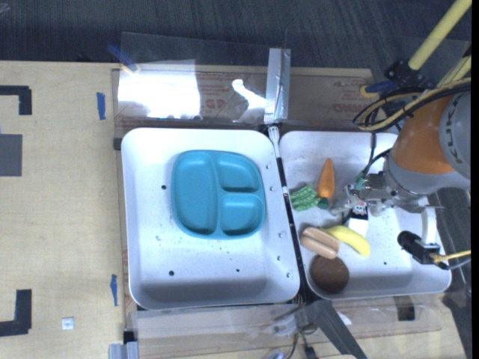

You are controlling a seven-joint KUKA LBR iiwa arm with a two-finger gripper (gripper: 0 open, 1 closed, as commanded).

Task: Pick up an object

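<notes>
- Brown ball (329, 273) at the right bin's (389, 264) near edge.
- Hot dog (319, 240) and banana (350, 238) behind it.
- Gripper (358, 206) just above the banana — jaw state hidden.
- Broccoli (304, 197) and carrot (326, 179) beyond.
- Blue tray (218, 193) — left bin (150, 260).

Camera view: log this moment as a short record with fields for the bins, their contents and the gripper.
left bin: holds a blue divided tray
right bin: carrot, green toy, hot dog, banana, brown round object
gripper: low over the right bin, just above the banana, beside the carrot
held object: none visible between the fingers
arm: enters from the right
</notes>
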